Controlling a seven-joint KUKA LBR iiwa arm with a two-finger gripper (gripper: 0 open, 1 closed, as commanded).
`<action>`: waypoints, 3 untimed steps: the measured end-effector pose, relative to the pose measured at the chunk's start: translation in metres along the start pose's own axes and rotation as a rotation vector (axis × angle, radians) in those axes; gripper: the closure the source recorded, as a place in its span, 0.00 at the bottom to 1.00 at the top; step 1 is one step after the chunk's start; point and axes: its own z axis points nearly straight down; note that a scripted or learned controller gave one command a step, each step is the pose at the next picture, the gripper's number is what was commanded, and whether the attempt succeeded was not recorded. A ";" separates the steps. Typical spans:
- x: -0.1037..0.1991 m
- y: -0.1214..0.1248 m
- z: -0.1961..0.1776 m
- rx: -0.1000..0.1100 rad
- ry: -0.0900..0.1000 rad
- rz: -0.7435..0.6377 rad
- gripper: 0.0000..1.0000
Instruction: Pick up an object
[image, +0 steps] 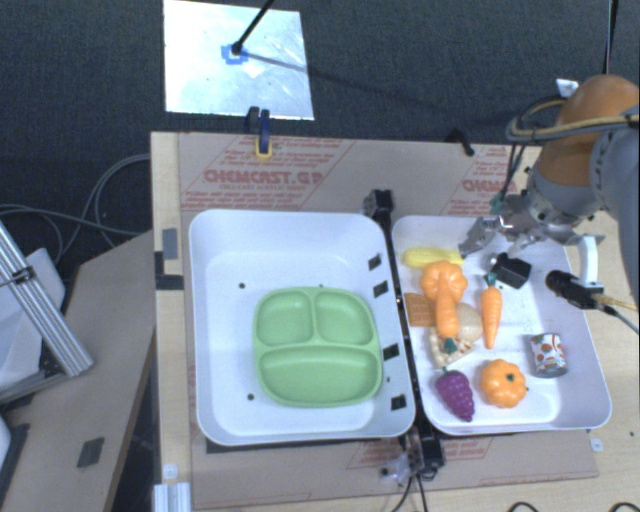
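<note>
Several toy foods lie in the right bin (590, 400): a yellow banana (430, 257), a tall orange piece (444, 293), a carrot (491, 315), purple grapes (456, 393), a small pumpkin (503, 383) and a patterned can (547, 353). My gripper (492, 255) hangs over the bin's far right part, just right of the banana and above the carrot. It is open, with nothing between its fingers.
The left bin (220, 270) holds a green divided plate (318, 345). A black clip-lined divider (395, 310) separates the bins. A black part (566, 288) of the arm sticks out over the right bin's right side. Cables trail at the far right.
</note>
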 end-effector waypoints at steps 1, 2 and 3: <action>-0.001 0.004 0.015 -0.014 -0.003 -0.002 0.00; 0.000 0.003 0.010 -0.010 -0.003 -0.004 1.00; 0.006 -0.001 -0.035 -0.008 -0.001 -0.003 1.00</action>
